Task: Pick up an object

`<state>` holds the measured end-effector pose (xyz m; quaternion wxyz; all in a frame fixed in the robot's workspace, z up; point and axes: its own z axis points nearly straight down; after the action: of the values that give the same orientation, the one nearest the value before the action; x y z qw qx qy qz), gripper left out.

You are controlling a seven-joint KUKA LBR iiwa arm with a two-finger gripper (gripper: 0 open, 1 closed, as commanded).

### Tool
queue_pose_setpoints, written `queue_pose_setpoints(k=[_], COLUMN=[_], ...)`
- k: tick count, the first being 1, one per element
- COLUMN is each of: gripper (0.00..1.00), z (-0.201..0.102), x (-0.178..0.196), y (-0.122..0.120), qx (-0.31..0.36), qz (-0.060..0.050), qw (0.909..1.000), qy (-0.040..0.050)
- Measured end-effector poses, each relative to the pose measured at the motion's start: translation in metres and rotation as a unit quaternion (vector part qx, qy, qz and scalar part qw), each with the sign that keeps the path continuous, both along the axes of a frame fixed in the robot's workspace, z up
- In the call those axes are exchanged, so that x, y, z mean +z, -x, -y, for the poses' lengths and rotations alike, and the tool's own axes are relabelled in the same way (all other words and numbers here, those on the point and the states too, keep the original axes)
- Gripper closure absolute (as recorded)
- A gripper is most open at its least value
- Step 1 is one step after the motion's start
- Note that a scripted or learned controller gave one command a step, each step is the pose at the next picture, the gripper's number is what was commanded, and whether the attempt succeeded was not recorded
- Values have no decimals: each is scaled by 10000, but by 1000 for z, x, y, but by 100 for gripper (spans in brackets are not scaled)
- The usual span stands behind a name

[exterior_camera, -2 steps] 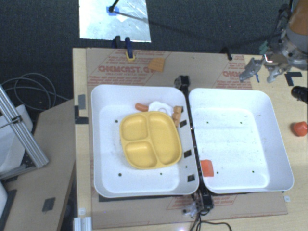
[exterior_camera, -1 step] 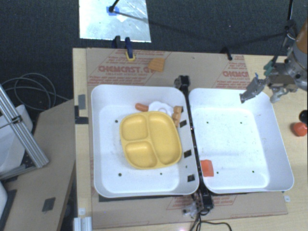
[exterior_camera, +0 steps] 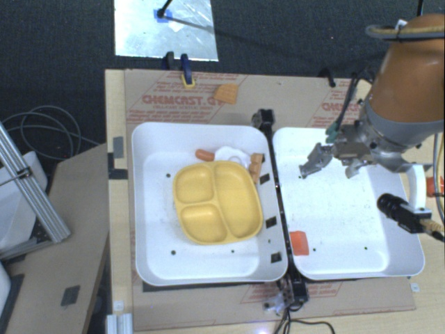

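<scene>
My gripper [exterior_camera: 331, 168] hangs over the upper middle of the right bin [exterior_camera: 361, 259]. Its two fingers are spread apart and open, with nothing between them. A small orange-red block [exterior_camera: 298, 242] lies at the near left corner of that bin, well below the gripper. In the left bin [exterior_camera: 149, 256] a yellow divided plate [exterior_camera: 215, 202] takes up the middle. Behind the plate lie a small orange sausage shape [exterior_camera: 204, 155], a white piece [exterior_camera: 231, 156] and a brown cork-like piece [exterior_camera: 256, 165] near the bin's right wall.
An orange-tan scrap [exterior_camera: 226, 92] lies on the cardboard behind the left bin. Nearby are a blue and yellow clamp [exterior_camera: 185, 70] and, further back, a shiny sheet [exterior_camera: 165, 16]. Black clips [exterior_camera: 264, 118] sit along the divide between the bins.
</scene>
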<state>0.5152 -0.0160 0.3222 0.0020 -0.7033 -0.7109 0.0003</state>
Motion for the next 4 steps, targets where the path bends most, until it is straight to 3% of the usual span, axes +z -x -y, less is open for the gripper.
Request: queue_pose_setpoints(k=[1,2,3,4], gripper=[0,0,0,0], z=[22,-36,102,37], x=[107,-26,75,-7], y=[29,23,29,28], qx=[-33,-4,-114,-10], qz=[86,-32,85,1], qw=[10000,10000,9999,10000], qy=[14,7,47,3])
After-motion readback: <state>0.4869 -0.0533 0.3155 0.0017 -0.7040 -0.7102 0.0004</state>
